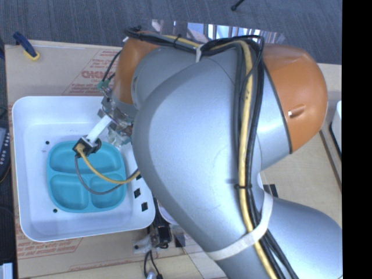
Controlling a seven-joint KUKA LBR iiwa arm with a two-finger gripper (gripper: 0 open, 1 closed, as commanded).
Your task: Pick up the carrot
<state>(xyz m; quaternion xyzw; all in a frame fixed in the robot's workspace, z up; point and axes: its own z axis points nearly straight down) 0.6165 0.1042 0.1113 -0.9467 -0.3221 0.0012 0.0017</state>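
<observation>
The large grey arm with orange bands [232, 156] covers most of the view and reaches from the right over the shallow white plastic bin [26, 156] on the left. Inside this bin lies a light blue plastic tray with several compartments [70, 188]. The tray sits in the lower middle part of the bin, flat on the floor of it.

The wrist end of the arm hangs above the upper right corner of the blue tray. A thin white part with a black tip [88, 144] points down and to the left, and it ends just over the top edge of the tray. A yellow cable [102, 176] and a grey cable run from this tip across the tray and back toward the arm.

The gripper itself is hidden by the arm body and the wrist, so its state cannot be told. An orange carrot cannot be made out anywhere; the arm covers the right side of the bin.

The bin rests on brown cardboard with red print [87, 74].
</observation>
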